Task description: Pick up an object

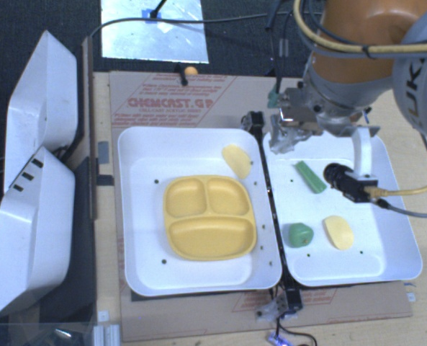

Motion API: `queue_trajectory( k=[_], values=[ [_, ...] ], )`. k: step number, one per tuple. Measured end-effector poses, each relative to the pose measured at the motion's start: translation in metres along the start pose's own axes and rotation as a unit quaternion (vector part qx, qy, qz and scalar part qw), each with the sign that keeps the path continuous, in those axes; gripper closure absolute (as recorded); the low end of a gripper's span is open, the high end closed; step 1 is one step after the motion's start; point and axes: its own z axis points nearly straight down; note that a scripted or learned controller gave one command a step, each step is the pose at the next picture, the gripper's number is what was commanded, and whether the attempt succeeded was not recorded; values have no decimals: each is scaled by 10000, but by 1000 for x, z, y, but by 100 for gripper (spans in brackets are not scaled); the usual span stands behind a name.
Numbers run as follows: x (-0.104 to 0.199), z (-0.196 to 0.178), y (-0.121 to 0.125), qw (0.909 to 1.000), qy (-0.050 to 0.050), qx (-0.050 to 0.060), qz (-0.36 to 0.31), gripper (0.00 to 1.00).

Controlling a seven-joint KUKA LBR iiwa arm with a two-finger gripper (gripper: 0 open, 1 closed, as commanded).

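Right bin [393, 262] floor lies open around green stick [310, 176]; jaws' state unclear.

Mounted high above the bench, looking down at a slant. Takes in both white bins whole: left bin [137, 215] near the middle of the frame, right bin [393, 244] toward the right side. Faces the bench from its near long side, with the cardboard sheet [171, 101] under the bins running away toward the top. Far enough back to catch dark floor [26, 6] beyond the bench at top and left. Close enough under the arm [368, 31] for its orange band to loom large at upper right.
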Motion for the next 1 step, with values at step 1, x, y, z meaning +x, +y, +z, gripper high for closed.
queue_trajectory(
  k=[1],
  values=[
    [31,-4,-57,10000,10,-33,-4,100]
  ],
)
